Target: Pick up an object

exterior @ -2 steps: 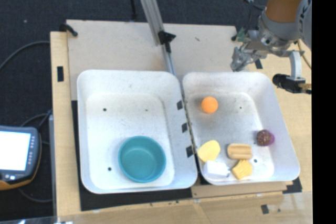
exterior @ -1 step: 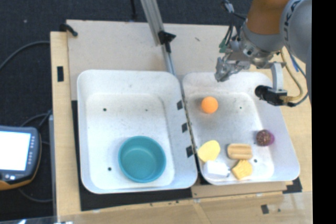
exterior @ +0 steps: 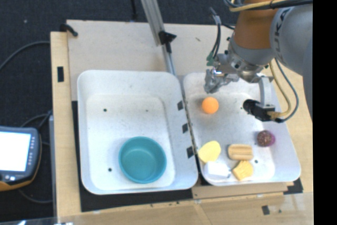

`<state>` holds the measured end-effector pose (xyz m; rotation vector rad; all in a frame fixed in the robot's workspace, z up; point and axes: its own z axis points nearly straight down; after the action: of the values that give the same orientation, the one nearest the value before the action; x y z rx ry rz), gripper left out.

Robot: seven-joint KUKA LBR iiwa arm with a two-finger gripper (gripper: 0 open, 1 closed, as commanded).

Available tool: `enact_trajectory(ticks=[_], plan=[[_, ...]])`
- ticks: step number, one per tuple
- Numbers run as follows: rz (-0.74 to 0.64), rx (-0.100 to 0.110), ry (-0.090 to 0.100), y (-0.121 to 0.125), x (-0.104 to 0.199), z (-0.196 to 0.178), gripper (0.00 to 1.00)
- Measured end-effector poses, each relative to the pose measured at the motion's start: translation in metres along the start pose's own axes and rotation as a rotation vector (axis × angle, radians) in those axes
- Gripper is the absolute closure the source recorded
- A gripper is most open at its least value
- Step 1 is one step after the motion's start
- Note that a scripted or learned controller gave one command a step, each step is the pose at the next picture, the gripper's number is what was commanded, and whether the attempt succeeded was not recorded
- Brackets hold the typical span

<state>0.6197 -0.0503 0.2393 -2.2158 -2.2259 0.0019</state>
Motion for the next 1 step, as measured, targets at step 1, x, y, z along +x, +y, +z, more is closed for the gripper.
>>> enact_trajectory(ticks=[1], plan=[[-0.003, -0.002, 0.003, -0.0208, 0.0493, -0.0113, 1.00]])
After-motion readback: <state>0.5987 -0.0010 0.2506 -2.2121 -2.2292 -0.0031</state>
